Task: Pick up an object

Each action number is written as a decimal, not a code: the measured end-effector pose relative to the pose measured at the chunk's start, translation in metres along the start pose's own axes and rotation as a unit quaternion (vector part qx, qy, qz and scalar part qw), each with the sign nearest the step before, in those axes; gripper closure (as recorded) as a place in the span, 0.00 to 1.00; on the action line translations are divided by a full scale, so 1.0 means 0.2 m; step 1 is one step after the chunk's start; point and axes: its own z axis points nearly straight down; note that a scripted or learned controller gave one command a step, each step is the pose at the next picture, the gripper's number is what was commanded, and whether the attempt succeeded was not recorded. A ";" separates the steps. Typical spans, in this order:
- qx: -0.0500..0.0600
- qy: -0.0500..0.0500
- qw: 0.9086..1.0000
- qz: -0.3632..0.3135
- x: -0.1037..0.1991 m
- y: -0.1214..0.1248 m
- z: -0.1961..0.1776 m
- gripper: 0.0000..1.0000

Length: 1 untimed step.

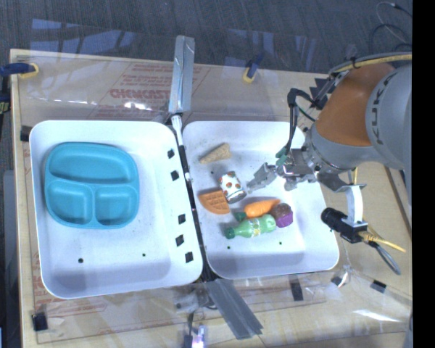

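In the right bin [315, 256], the gripper [259, 177] hangs low with nothing between its fingers, which stand slightly parted. Just to its left lies a small can [232, 185], with a carrot [261, 209] just below, then a green bottle [251, 228], a waffle [215, 201] and a bread slice [214, 153]. A blue tray [90, 185] sits in the left bin [40, 252].

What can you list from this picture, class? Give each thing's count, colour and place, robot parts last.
Bins: two, white, side by side on the bench.
Divided tray: one, blue, in the left bin.
Wedge piece: one, tan, upper part of the right bin.
Small can: one, white with red marks, mid right bin.
Flat piece: one, orange-brown, beside the can.
Carrot: one, orange.
Bottle: one, green, lying below the carrot.
Purple item: one, right of the carrot.
Gripper: one, grey, over the right bin.
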 end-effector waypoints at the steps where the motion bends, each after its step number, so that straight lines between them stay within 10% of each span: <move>1: 0.000 -0.001 1.000 -0.016 0.26 0.22 0.53 0.00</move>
